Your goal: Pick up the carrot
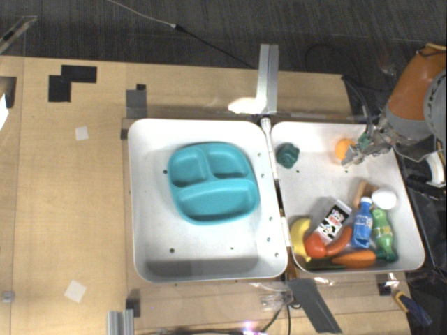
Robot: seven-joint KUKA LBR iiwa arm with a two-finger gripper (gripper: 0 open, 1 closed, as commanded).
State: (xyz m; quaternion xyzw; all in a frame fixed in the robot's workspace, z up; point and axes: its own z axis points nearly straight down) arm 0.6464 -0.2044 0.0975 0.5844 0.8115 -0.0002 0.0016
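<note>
The carrot (pixel 355 259) is lying untouched along the right bin's (pixel 412 246) near edge, among other toys. The tool (pixel 357 152) is hovering near the far edge beside an orange ball (pixel 343 149), its state unclear; grasping remains.

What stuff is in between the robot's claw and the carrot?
In the camera view, the white cap of the green bottle and the blue bottle lie between the end effector, up by an orange ball, and the carrot.
</note>
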